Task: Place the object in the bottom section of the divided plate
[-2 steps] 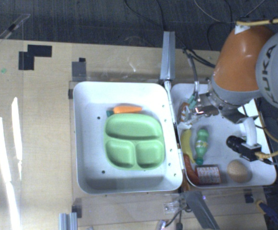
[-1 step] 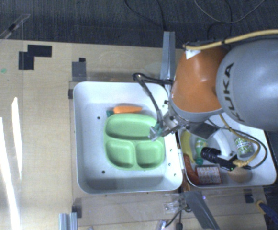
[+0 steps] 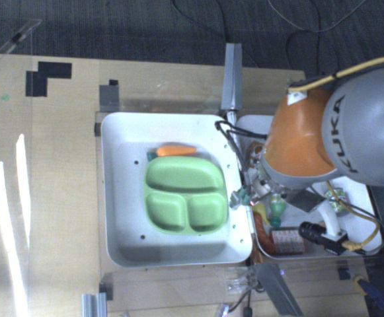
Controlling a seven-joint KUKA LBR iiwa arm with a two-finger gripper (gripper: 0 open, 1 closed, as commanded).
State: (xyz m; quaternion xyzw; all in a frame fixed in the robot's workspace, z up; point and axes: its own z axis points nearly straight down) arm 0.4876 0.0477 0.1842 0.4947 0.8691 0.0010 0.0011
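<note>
Basically, your task looked barely begun: the green divided plate sat bare in the left bin, your claw hung over the right bin's clutter, grip state impossible to tell, and which object you meant wasn't clear.

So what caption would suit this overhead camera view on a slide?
KUKA arm over the right bin; green divided plate and a carrot lie in the left bin.

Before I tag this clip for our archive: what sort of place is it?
Probably a robotics lab bench: a KUKA arm over two white bins, cables on dark carpet, and a green divided plate.
</note>
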